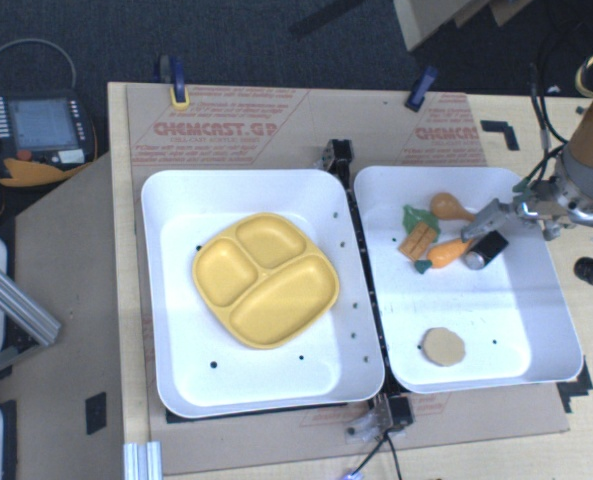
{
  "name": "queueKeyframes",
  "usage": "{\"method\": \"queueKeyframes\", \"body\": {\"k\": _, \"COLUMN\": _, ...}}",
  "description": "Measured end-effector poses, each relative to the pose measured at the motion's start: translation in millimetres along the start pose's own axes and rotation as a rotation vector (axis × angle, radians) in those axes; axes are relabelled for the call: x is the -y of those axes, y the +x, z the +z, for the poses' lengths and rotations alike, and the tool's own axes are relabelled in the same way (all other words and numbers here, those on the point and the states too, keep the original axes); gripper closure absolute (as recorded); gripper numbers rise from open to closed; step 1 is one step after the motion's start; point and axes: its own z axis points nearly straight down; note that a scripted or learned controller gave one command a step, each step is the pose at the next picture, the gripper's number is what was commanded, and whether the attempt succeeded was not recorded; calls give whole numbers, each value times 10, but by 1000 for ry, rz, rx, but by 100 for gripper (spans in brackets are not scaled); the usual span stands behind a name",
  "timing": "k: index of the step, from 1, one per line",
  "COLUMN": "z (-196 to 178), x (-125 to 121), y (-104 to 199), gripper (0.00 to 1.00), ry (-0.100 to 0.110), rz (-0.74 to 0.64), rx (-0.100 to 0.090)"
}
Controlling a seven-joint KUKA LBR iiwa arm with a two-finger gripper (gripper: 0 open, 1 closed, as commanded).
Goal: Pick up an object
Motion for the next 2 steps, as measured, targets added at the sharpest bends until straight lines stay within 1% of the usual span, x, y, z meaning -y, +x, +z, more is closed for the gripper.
{"method": "queueKeyframes", "body": {"k": 1, "z": 294, "x": -61, "y": -16, "gripper": 0, "ry": -21, "rz": 2, "rx": 11}}
{"method": "queueKeyframes", "body": {"k": 2, "z": 348, "x": -71, "y": -24, "gripper": 0, "ry": -18, "rz": 2, "rx": 10}}
